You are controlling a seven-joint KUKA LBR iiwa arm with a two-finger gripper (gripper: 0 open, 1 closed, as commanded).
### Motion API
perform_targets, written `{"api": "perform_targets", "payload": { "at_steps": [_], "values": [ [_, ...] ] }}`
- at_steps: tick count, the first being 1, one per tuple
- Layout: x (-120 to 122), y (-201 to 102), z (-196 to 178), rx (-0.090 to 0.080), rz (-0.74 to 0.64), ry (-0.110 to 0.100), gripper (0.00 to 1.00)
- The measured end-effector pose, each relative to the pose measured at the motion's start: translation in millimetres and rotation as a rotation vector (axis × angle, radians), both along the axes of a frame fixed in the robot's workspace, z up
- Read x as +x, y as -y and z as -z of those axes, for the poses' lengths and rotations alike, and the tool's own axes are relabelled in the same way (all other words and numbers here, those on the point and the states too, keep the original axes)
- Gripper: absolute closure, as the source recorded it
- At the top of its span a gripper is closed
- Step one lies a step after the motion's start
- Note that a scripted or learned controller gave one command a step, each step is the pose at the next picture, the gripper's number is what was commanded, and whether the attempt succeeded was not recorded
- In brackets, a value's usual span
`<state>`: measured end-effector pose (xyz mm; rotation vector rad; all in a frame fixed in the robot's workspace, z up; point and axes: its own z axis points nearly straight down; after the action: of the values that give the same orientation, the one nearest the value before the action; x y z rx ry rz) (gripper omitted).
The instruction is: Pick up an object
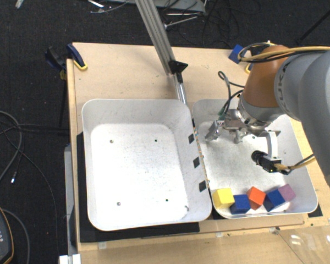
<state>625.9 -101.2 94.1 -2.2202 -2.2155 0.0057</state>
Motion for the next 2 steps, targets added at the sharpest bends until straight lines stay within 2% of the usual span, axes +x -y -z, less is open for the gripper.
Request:
{"api": "perform_targets", "payload": {
  "at_steps": [1,2],
  "values": [
    [51,9,-2,-0.002,-0.006,0.012,0.0],
    [11,20,-26,-0.002,0.001,0.005,0.0]
  ]
}}
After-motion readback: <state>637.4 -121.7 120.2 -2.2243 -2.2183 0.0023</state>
